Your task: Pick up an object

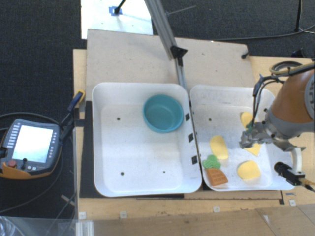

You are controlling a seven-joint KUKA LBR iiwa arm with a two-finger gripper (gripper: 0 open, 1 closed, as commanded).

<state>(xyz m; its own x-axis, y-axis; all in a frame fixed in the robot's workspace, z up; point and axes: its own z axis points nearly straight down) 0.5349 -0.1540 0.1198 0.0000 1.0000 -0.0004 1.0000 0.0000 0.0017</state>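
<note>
Yellow wedge | right bin | just beside hand

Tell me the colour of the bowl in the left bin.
Teal blue; the bowl shows best in the camera view.

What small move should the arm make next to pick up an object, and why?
Probably a short descent straight down. The gripper hangs in the right bin, right over a yellow wedge-shaped piece at its far right side, and nothing is visibly held, so that piece looks like the closest target.
</note>
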